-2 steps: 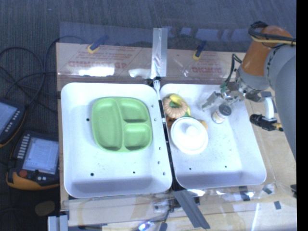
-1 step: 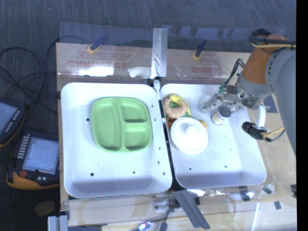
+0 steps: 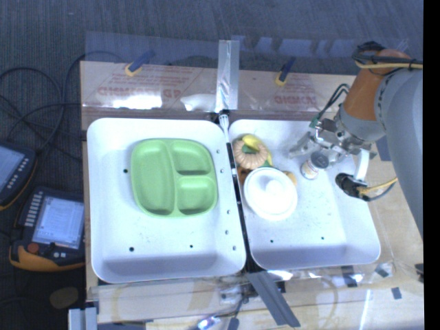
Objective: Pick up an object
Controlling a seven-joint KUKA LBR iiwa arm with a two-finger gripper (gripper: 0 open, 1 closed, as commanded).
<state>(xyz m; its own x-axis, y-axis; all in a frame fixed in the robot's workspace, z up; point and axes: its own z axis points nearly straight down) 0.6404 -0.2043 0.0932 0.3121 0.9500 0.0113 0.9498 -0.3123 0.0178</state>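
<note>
the gripper (image 3: 317, 158) sits in the upper right of the frame, low over the right bin (image 3: 323, 243), with the arm (image 3: 375, 95) leading off to the right edge. whether it is open or grasping anything cannot be told from here. left of it, well apart, a white bowl (image 3: 271, 192) lies beside a round tan object (image 3: 250, 155) topped with something yellow (image 3: 251, 142). a green divided tray (image 3: 173, 177) rests in the left bin (image 3: 110, 253).
</note>
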